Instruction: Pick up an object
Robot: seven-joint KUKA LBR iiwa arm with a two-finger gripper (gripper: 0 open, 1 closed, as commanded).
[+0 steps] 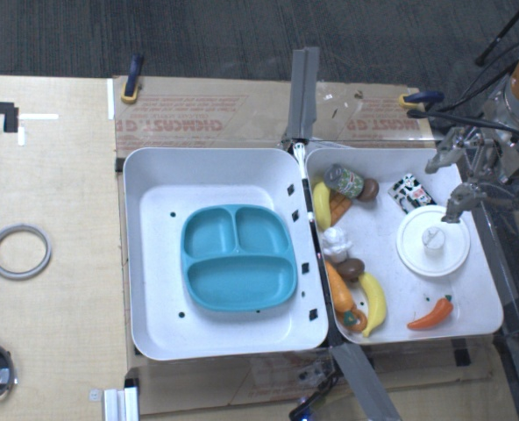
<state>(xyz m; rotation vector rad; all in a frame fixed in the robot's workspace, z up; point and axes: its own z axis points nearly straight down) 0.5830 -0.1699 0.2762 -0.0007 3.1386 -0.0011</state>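
White right bin [483,318] holds the candidates: a white lidded bowl [432,242] near its right wall, orange pepper [430,315] at the front right corner, banana [373,301] and carrot [337,288] along the left wall. Teal divided plate [239,258] sits centred in the left bin [145,261]. Gripper [459,182] hangs over the right bin's far right corner; finger state: cannot tell.

Single fixed camera, high above the bench [49,174], slanted downward, both bins [145,261] in frame
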